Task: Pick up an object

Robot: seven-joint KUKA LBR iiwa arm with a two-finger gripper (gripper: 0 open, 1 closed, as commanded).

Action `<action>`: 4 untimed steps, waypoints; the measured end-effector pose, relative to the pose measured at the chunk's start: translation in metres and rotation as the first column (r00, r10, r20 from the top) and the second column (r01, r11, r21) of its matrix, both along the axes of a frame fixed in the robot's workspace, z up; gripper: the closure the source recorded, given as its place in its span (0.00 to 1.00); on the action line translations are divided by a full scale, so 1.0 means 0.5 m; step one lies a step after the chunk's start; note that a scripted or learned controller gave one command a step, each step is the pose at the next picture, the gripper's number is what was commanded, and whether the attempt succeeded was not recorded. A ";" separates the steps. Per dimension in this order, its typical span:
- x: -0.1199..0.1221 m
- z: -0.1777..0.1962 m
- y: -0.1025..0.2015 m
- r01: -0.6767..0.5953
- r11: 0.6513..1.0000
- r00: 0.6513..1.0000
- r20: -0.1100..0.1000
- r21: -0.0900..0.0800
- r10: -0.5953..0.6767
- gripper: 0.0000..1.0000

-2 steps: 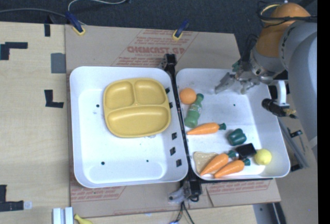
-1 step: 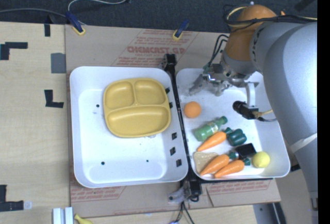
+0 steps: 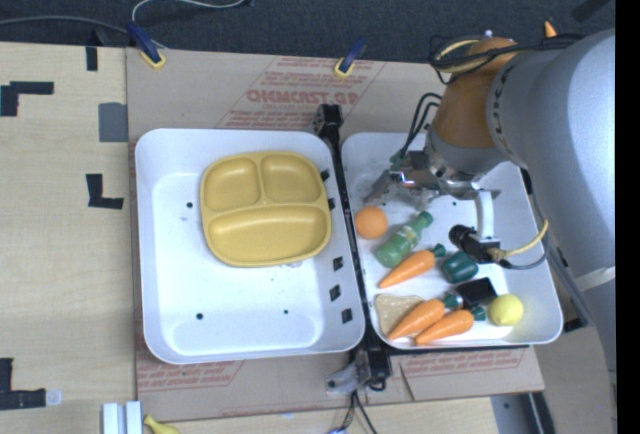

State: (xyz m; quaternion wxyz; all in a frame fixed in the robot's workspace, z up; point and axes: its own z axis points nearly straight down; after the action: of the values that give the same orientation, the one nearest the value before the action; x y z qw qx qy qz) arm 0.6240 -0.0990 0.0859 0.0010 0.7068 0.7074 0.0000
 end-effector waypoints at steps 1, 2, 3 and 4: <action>-0.050 0.001 0.008 0.001 1.000 1.000 0.003 -0.001 -0.001 0.00; -0.162 0.001 -0.009 0.000 1.000 1.000 0.004 0.000 0.000 0.00; -0.200 0.002 -0.028 -0.001 1.000 1.000 0.007 -0.001 0.001 0.00; -0.128 0.000 0.004 0.000 1.000 1.000 0.002 0.000 0.000 0.00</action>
State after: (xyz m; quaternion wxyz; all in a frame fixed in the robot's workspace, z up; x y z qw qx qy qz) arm 0.5601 -0.0969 0.0862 0.0018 0.7067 0.7075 0.0007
